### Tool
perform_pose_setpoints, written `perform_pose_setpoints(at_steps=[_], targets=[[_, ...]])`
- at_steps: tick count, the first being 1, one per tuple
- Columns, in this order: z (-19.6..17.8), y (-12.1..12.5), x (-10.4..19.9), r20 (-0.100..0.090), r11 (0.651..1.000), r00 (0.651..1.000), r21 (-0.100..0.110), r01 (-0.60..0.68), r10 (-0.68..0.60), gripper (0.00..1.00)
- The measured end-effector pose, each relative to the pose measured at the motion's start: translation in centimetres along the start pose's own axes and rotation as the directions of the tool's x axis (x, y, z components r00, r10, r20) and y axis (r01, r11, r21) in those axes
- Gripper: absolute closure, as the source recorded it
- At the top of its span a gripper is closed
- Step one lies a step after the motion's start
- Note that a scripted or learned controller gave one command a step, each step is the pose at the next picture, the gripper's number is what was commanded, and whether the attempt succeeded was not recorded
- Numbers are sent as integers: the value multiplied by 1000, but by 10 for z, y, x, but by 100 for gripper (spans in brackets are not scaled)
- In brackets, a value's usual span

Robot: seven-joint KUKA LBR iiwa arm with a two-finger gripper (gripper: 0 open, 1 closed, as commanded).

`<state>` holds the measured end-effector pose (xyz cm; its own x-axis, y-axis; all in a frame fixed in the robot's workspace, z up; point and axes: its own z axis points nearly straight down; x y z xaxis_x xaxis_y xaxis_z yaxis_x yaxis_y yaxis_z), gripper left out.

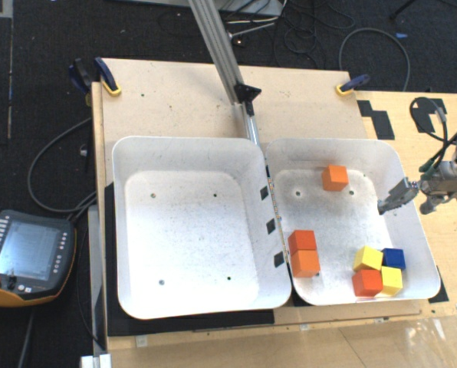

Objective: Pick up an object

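Orange block [335,177] sits square and flat in the right bin [412,228]; whether the fingers [391,198] grip is unclear.

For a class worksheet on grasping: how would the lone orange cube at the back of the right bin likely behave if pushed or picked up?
The orange cube has flat faces, so it probably slides, not rolls. Its crisp edges suggest it is stiff. It stands apart, so neighbours should not interfere.

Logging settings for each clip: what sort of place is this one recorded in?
Most likely a robotics lab test bench: two white bins on a clamped wooden board, coloured blocks for grasping trials, a teach pendant, and loose cables on dark carpet.
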<state>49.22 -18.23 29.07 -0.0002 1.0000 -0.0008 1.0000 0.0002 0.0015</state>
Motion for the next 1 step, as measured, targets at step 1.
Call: perform_pose_setpoints(at_steps=[1], targets=[[-5,64,25,1,1000,1000,-4,7,-7,0]])
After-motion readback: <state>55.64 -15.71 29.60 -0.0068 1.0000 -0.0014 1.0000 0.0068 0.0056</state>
